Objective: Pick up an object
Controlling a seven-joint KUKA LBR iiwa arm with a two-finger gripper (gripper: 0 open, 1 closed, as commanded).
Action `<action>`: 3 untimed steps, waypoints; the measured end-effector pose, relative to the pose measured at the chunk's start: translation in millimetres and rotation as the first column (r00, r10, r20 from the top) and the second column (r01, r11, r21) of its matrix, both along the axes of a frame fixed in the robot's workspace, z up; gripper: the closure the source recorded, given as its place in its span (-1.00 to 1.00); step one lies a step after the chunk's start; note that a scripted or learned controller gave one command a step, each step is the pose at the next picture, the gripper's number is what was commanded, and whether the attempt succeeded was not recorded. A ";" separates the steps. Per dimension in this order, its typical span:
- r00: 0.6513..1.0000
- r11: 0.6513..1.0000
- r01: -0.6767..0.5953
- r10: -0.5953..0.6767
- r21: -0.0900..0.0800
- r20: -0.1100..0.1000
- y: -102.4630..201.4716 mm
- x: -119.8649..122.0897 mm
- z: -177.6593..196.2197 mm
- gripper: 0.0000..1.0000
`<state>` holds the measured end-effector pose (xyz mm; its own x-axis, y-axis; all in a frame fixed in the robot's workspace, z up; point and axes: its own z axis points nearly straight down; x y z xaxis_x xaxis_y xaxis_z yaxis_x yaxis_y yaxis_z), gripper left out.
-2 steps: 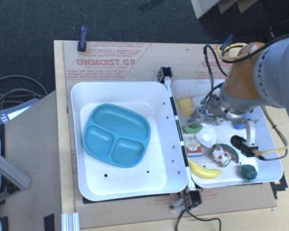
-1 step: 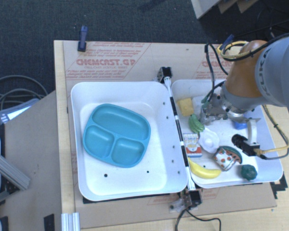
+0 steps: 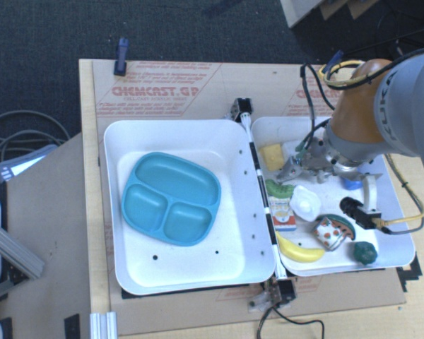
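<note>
The gripper [image 3: 295, 169] hangs low over the back of the right bin [image 3: 394, 240]. It sits under the arm [image 3: 381, 104], whose bulk hides that bin's far right corner. The gripper's tip is a grey blur against the clutter, so I cannot tell whether it is released, clenched or grasping anything.

Just beside it lie a yellow block [image 3: 272, 155] at the back and a green item [image 3: 278, 188] in front, both too small to identify. A white lump [image 3: 306, 202] sits near a carton [image 3: 284, 219] by the dividing wall. A banana [image 3: 301, 250] lies at the front. Next to it is a red, white and brown thing [image 3: 330, 233] that I cannot make out, then a dark green ball [image 3: 364, 253]. A blue scrap [image 3: 351, 183] peeks out, half covered by the wrist.

The left bin [image 3: 226, 254] holds a blue plate [image 3: 171, 198], in full view.
</note>
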<state>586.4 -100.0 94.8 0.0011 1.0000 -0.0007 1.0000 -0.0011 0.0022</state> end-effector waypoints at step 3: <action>1.000 1.000 -0.003 0.003 0.000 0.000 -33.9 -3.8 -10.0 -1.00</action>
<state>582.5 -133.9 84.8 -0.0018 1.0000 -0.0002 1.0000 0.0018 0.0018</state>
